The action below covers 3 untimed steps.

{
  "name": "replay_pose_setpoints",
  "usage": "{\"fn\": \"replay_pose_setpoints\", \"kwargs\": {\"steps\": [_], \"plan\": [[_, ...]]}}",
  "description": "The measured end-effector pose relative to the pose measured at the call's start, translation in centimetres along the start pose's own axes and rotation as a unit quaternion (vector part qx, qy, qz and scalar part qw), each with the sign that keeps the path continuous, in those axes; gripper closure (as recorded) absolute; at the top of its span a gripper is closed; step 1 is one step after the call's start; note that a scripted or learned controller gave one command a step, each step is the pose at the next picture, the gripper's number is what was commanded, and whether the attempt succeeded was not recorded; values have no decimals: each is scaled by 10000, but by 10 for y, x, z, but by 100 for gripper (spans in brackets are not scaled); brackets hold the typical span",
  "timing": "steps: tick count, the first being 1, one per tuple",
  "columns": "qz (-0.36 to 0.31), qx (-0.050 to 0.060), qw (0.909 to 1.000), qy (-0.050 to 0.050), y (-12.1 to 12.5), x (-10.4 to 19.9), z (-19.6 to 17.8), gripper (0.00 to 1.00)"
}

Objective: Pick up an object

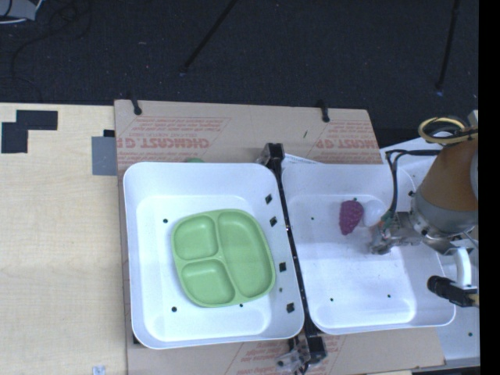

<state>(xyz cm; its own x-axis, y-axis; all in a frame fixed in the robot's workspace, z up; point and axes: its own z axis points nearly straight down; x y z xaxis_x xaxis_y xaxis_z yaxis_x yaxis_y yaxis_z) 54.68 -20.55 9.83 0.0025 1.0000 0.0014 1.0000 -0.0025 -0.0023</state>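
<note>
Purple and lumpy, the small object (351,216) lies on the floor of the right bin (351,303), in that bin's upper half, toward its far wall and a little right of its middle. It looks like a toy bunch of grapes or a berry, though the picture is too coarse to be sure.

From the fixed camera above the bench, the arm (451,190) comes in from the right, its orange band sitting over the bin's right rim. The gripper (383,241) is low inside the right bin, just beside the purple object, to its right and slightly nearer the camera. The two seem apart, with a thin strip of white bin floor between them, and nothing sits in the gripper. Whether its fingers are spread or closed I cannot tell; they blur into one grey mass.

The left bin (148,287) holds a light green divided plate (223,258) with three compartments, lying flat and turned slightly askew near the bin's middle. Both bins rest on a brown cardboard sheet (234,135) on the pale wooden bench (55,241).
</note>
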Motion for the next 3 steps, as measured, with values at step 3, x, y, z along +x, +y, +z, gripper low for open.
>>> {"fn": "replay_pose_setpoints", "kwargs": {"steps": [3], "plan": [[-21,-28,10000,-13,4,-5,-166,100]]}}
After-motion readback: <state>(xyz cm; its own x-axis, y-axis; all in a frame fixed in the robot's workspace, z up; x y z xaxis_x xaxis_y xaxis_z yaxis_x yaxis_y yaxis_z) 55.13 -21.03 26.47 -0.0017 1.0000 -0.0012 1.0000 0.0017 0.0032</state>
